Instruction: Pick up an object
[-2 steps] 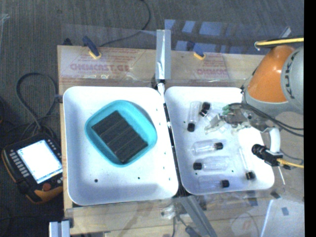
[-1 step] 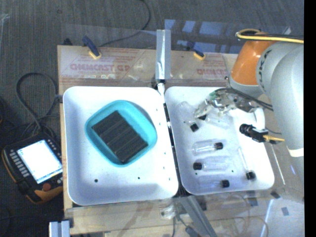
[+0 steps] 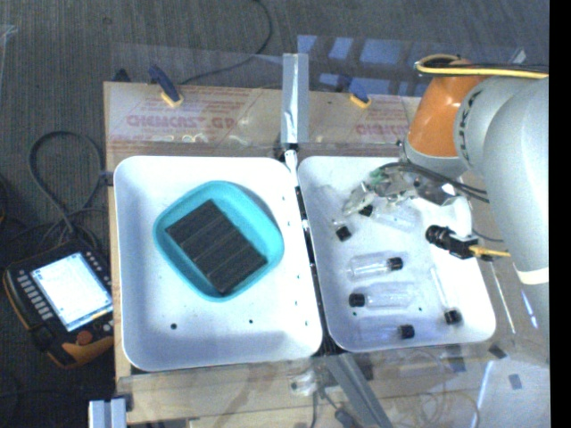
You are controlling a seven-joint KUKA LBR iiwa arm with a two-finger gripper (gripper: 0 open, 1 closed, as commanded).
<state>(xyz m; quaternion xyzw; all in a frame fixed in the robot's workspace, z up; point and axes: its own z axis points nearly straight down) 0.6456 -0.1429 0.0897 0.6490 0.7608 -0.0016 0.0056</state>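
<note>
The things to pick are small clear plastic vials with black caps, scattered across the floor of the right white bin (image 3: 314, 239): one clear vial lying on its side near the bin's middle (image 3: 375, 264), a second clear vial just nearer to the viewer (image 3: 382, 298), a third, tangled-looking clear piece at the far end under the arm (image 3: 384, 205), plus loose black caps, one at the left (image 3: 343, 233), one at the near edge (image 3: 407, 332) and one at the right (image 3: 452, 316). The gripper (image 3: 385, 184) sits above the far part of this bin, close over the tangled clear piece, and whether the jaws are released or clenched cannot be told here, nor whether anything lies between them. The main risk, as I judge it, is that transparent plastic on white gives little contrast, so a programmed descent may close beside a vial and not around it. The vials are round and lie flat, so a glancing touch could roll one away toward the bin wall, where the jaws have little room. The caps are tiny and may slip out. A black-and-yellow cable fitting (image 3: 451, 241) hangs off the grey arm with its orange band (image 3: 446, 123) and could snag or sweep items. The left white bin (image 3: 134, 328) holds a teal bowl-like tray with a dark ribbed slab inside (image 3: 217, 239), well apart from the action, on the table (image 3: 205, 119).
</note>
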